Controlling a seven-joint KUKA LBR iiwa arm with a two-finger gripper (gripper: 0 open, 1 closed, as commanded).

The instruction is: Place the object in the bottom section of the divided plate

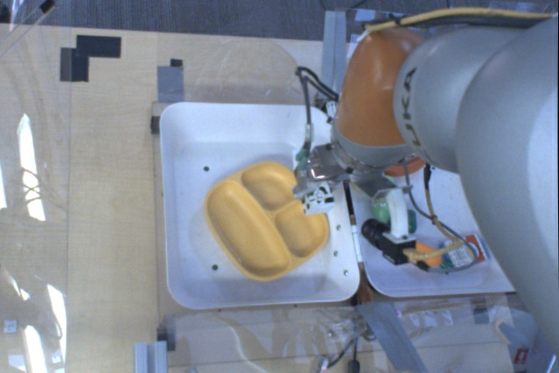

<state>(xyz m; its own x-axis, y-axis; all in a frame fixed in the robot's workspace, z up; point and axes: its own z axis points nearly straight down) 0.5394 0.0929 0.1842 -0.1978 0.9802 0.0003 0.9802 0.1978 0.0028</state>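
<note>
Camera view, looking down at a slant: where is your claw? asks the operator.

Me: My claw [314,190] hangs over the right-hand rim of the yellow divided plate [253,231], about where its small upper section meets its small right one. My arm reaches in from the right, with the orange band [376,92] just above the claw.

Operator: Apart or together?

Me: I cannot tell, and I cannot tell whether it holds anything.

Operator: And the plate?

Me: It lies flat in the left bin [188,144], toward the bin's right side, with its long section on the left. In the right bin [489,279] a green-and-white item [384,210] lies close to the wall between the bins, and small orange and teal pieces [445,258] lie further right. Both bins sit side by side on the pale wooden table [87,214]. I cannot tell which thing is the object to place.
</note>
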